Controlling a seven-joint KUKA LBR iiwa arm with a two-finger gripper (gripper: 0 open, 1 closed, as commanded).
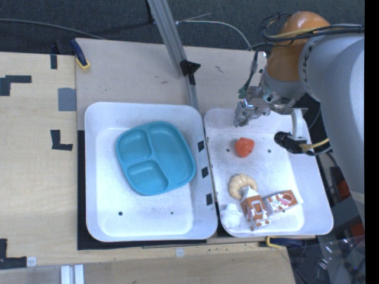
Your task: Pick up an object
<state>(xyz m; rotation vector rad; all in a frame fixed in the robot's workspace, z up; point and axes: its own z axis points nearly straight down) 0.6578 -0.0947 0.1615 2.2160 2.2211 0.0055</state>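
In the right bin (308, 176) lie a small red-orange round object (244, 147), a tan croissant-shaped pastry (240, 184) and a red-and-white carton (267, 206) near the front. A small white lump (231, 215) sits beside the carton. My gripper (241, 118) hangs over the bin's back left corner, above and behind the red object, with nothing seen between its fingers.
The left bin (100, 158) holds a blue divided plate (155, 157). A slanted metal pole (169, 28) rises behind the bins and ends near their shared back edge. The arm's body fills the upper right.
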